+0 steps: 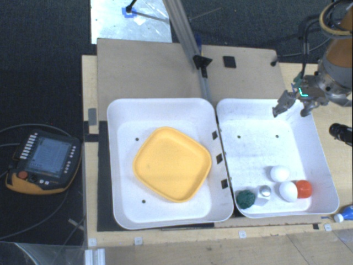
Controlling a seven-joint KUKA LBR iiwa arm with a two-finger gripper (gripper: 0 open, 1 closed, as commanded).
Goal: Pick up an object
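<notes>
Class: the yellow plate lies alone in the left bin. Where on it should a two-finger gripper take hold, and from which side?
Probably the rim. The yellow plate lies flat, too broad to span, so one finger inside and one outside its raised edge seems best. Come from above at the right edge, nearest the gripper, where bare bin floor surrounds it.

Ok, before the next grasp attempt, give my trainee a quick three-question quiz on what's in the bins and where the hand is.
1. True or false: the yellow plate lies in the left bin.
2. Multiple choice: the hand is above which part of the right bin? A) near edge B) far right corner C) centre
3. Fill in: the round object touching the orange ball is coloured ____.

Key
1. True.
2. B; its two fingers look spread, with nothing between them.
3. White: a white ball, with another white ball just behind it. A green object and a small silvery item sit to the left.
</notes>
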